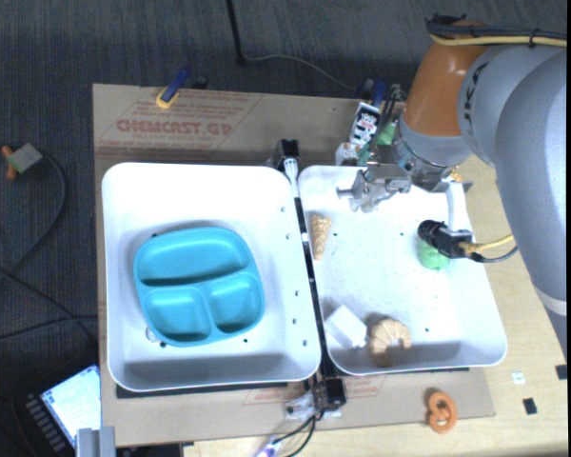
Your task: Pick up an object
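Currently the grey metal gripper (369,194) hangs over the far end of the shallow white right-hand bin (476,346), close to its back wall. Whether it is clenched or released cannot be told from this angle, and nothing is seen held in it.

Nearest to it, on the bin floor by the wall next to the other bin, lies a small tan ridged shell-like piece (317,232). Toward the right wall sits a rounded bright green lump (434,259), partly covered. At the near end, a small white block (345,328) lies just beside a larger tan pastry-shaped toy (389,339). The shallow white left-hand bin (114,255) holds a turquoise plastic divided plate (198,286) with three compartments.

By my judgement the pick is barely begun. Every candidate rests on a bin floor and none is lifted, so the approach, the closing and the lift are all left to do. The tan ridged piece looks the closest target, though which one is meant cannot be told.

The brown board (219,112) beneath the bins bears red lettering reading "CHEMCAST GP". A small orange ring-shaped item (442,409) lies near its front edge, and a blue and yellow clamp (174,86) grips its back edge.
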`<state>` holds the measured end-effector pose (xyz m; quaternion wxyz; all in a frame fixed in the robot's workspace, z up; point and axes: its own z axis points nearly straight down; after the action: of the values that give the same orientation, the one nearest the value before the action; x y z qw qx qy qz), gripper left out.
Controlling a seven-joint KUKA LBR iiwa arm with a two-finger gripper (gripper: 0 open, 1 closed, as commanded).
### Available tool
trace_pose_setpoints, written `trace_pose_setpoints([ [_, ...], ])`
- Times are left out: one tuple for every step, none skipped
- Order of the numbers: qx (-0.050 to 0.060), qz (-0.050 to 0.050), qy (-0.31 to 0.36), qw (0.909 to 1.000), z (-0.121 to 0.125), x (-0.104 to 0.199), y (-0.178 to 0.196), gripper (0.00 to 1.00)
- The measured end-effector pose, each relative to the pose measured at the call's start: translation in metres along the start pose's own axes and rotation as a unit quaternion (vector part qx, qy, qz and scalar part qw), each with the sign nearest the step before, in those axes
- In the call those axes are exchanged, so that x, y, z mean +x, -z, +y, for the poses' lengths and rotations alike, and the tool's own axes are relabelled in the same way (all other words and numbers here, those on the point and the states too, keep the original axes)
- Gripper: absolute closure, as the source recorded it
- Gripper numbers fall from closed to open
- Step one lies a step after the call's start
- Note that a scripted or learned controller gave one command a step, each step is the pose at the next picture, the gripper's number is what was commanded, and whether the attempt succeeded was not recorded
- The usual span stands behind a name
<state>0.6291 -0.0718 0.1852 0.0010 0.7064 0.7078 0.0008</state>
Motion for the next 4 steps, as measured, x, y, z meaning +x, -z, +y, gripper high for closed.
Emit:
trace_pose_setpoints([
  [0.003, 0.0, 0.0, 1.0, -0.08, 0.068, -0.001, 1.0],
  [0.002, -0.001, -0.003, 1.0, -0.128, -0.043, -0.016, 1.0],
  [0.002, 0.0, 0.0, 1.0, -0.145, -0.004, 0.012, 1.0],
  [0.001, 0.0, -0.001, 1.0, -0.145, 0.024, 0.036, 1.0],
])
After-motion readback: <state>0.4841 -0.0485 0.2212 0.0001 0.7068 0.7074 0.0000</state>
